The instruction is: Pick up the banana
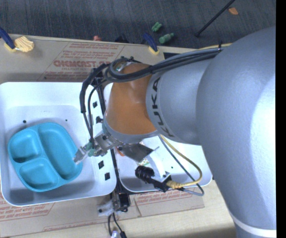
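The claw (82,152) hangs over the right edge of the blue tray (43,155) in the left bin (14,98); how far its fingers stand apart cannot be told, and nothing is seen between them. The grey arm (217,113) reaches in from the right, its orange band (128,103) above the divide between the bins, covering most of the right bin (192,177). The banana's place cannot be told. The bins sit on a cardboard-covered worktop (73,53).

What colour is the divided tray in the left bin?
Light blue; the divided tray shows plainly in the camera view, lying in the white left bin.
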Controlling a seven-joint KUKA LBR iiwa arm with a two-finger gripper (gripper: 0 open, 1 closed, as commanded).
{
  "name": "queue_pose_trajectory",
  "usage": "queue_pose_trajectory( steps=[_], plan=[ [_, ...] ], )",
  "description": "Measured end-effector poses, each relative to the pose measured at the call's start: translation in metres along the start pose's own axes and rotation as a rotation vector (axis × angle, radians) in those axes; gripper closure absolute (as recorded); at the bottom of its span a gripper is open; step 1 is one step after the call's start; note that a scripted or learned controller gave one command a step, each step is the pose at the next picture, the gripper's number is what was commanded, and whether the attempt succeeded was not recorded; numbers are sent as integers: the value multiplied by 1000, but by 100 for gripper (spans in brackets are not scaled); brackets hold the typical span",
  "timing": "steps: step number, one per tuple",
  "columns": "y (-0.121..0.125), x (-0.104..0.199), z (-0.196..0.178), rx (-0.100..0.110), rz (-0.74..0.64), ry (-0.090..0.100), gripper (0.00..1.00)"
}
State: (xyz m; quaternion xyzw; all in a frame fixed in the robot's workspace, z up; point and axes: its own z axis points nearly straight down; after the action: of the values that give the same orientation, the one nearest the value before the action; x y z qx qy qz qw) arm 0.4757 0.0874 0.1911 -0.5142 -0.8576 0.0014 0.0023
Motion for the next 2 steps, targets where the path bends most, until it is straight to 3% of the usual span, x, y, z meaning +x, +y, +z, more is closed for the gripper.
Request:
queue_pose_trajectory(
  steps=[1, 2],
  plan=[
    [55, 98, 97, -6, -213, -4, 0],
    [57, 88, 84, -13, -205, -20, 100]
  ],
)
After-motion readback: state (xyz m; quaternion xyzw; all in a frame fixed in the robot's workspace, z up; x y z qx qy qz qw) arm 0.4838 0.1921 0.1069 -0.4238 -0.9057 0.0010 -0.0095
